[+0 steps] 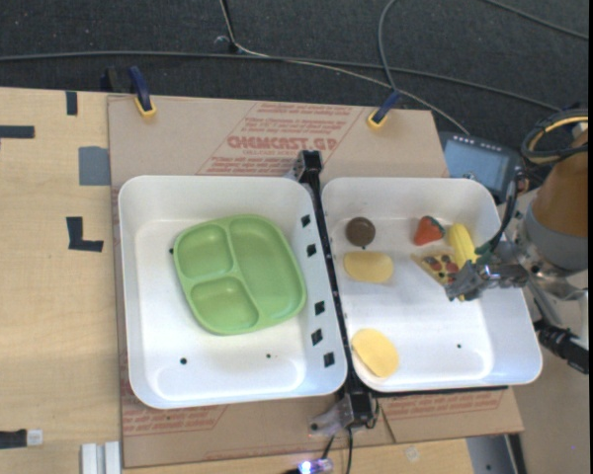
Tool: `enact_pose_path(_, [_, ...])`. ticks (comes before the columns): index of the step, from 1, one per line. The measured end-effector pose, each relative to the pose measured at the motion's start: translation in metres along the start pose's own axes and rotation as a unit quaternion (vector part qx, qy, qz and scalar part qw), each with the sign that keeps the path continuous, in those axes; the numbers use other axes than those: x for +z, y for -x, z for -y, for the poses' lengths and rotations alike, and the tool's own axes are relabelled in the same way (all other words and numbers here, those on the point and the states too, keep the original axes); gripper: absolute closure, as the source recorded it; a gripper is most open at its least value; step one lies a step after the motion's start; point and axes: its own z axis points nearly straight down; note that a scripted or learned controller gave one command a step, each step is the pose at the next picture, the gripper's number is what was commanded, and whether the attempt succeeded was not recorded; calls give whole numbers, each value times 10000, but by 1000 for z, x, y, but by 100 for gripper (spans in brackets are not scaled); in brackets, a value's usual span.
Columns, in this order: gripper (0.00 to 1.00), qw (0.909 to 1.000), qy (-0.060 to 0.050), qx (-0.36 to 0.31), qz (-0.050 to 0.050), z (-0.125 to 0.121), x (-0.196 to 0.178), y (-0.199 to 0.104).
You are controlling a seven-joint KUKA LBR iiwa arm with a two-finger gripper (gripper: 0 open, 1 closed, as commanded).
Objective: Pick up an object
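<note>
The right bin (pixel 474 358) holds several toy foods. A brown round piece (pixel 360 231) lies at its back left, with a pale yellow lump (pixel 369 267) just in front of it. A flat yellow oval (pixel 376 352) rests near the front left corner. At the back right sit a red piece (pixel 429 230), a yellow corn-like piece (pixel 462 244) and a small multicoloured slice (pixel 438 265). My gripper (pixel 465 283) hangs low over the right side of this bin, right beside the slice and just in front of the corn-like piece. Nothing can be seen in its grasp.
The left bin (pixel 138 265) contains a green divided plate (pixel 239 274). A black divider (pixel 318 265) runs between the bins. The arm's grey body with its orange band (pixel 563 210) stands over the right bin's right rim. Cables cross the dark floor behind the bench.
</note>
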Motion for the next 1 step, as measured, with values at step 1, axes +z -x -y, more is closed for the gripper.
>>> enact_pose_path(1, [100, 10000, 3, 1, 2, -1, -42, 0])
